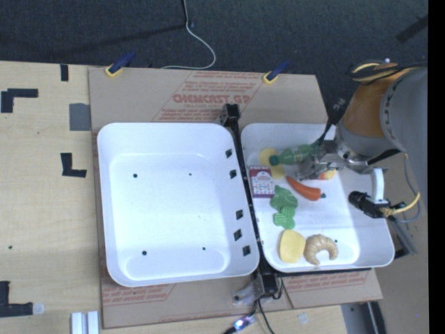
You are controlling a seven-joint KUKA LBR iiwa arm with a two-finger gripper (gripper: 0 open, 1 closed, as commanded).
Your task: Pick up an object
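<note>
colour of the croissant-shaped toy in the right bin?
Tan-brown croissant, camera view, beside a yellow piece.

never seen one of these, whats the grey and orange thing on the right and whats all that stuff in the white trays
That is a robot arm, grey with an orange band, reaching in from the right. One fixed camera looks down on the bench at a slant. Its gripper is low over the right bin, among toy food: a green bottle, a red chili, a green leafy piece, a small red box, a yellow piece and a croissant. I cannot tell whether it holds anything. The left bin sits beside it, both on cardboard.
</note>
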